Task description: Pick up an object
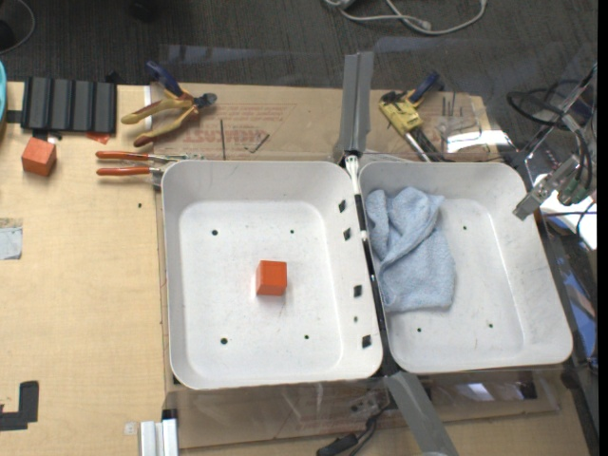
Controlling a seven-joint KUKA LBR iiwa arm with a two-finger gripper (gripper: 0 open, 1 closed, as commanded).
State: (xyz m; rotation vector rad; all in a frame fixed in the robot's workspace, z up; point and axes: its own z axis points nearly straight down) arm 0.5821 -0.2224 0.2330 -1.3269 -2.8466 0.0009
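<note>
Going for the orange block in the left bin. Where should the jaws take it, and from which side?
Come straight down on the orange block and pinch two opposite flat side faces. It sits alone near the middle of the left bin, well clear of the walls.

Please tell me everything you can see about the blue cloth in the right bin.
The cloth is pale blue and looks like soft terry fabric. It lies crumpled with several folds, not spread flat, on the floor of the right bin, in that bin's left part, close to the wall beside the left bin. It rests on the bin; nothing else touches it.
</note>
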